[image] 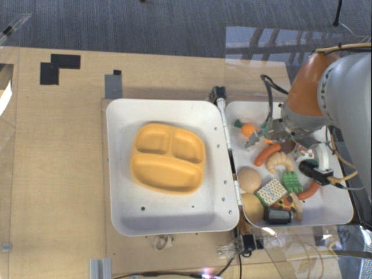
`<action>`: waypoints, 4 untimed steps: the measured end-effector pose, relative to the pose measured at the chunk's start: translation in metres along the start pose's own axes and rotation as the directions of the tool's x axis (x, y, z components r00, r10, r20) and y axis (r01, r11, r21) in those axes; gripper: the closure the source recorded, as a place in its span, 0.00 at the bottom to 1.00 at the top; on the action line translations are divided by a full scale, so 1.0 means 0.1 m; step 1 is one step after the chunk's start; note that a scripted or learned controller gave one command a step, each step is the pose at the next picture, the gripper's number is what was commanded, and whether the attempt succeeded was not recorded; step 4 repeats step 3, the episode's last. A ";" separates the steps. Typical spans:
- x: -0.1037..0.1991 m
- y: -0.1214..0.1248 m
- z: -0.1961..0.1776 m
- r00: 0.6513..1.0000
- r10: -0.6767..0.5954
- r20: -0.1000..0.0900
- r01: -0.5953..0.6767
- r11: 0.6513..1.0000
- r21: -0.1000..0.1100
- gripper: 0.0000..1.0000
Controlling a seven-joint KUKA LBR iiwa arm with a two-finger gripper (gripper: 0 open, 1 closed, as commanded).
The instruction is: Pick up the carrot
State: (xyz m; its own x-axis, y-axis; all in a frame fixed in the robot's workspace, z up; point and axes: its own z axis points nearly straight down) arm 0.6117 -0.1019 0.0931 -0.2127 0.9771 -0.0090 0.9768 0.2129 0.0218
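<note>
Down by the front rim of the right bin (325, 220) toys crowd together, while the small carrot (249, 130) lies back at eleven o'clock, its green top pointing to ten o'clock, beside the gripper (273, 133), whose grip I cannot tell.

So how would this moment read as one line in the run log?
task: pick up carrot | tool: over right bin, beside carrot | carrot: lying in bin | left bin: yellow tray

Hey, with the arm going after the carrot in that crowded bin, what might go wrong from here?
The carrot is small and lies near the right bin's far left corner, so the claw may slip off it. A sausage and croissant sit close by; it could catch those instead.
</note>
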 end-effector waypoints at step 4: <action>0.80 0.83 -0.99 0.992 0.126 -0.008 -0.126 0.992 0.003 1.00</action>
